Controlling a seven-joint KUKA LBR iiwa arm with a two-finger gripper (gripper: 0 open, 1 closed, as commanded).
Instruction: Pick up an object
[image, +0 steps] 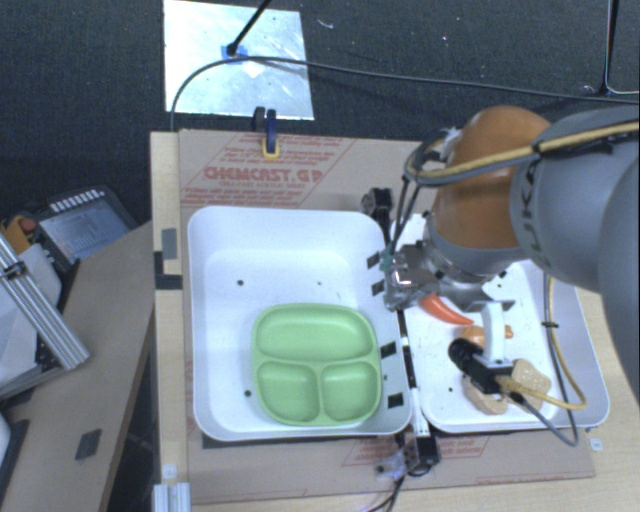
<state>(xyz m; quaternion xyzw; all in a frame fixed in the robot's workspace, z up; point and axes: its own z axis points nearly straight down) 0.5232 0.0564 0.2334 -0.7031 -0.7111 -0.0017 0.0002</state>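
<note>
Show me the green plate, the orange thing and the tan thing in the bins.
green plate (310, 335), camera view, floor of its large compartment.
orange thing (447, 309), camera view, its visible middle.
tan thing (532, 380), camera view, its right end.

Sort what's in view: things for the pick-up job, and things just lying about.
For the job: green divided plate in the left bin; orange piece and tan piece in the right bin.
Lying about: yellow clamp, silver sheet, cardboard sheet.

Grey arm (585, 185) reaches in from right, orange-banded wrist (490, 185) above downward-pointing claw (402, 278)
</note>
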